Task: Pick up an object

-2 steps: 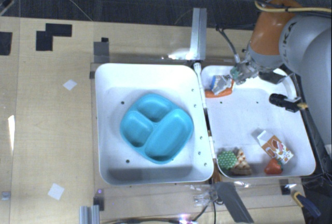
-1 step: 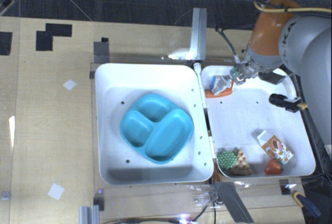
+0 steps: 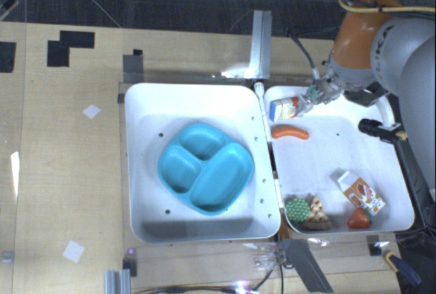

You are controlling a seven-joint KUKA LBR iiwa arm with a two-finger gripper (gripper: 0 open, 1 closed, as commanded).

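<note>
A small white carton [image 3: 282, 109] with blue and red print lies in the far left corner of the right bin [image 3: 340, 150], close to the bin's wall. The pincer [image 3: 308, 99] is right at the carton's right end, at or touching it; whether it is open, closed, or gripping the carton cannot be told from this angle. Just in front of the carton lies an orange sausage-shaped toy [image 3: 290, 132]. Along the near edge of the same bin sit a green knobbly item [image 3: 297, 208], a brown patterned piece [image 3: 315, 214] touching it, a small orange-and-white box [image 3: 361, 193], and a red item [image 3: 359, 219] beside that box. The grey arm [image 3: 402, 47] with its orange band reaches in from the right. The left bin [image 3: 143, 150] holds a blue divided plate [image 3: 206, 167]. Both bins rest on a pale wooden table [image 3: 61, 150].
</note>
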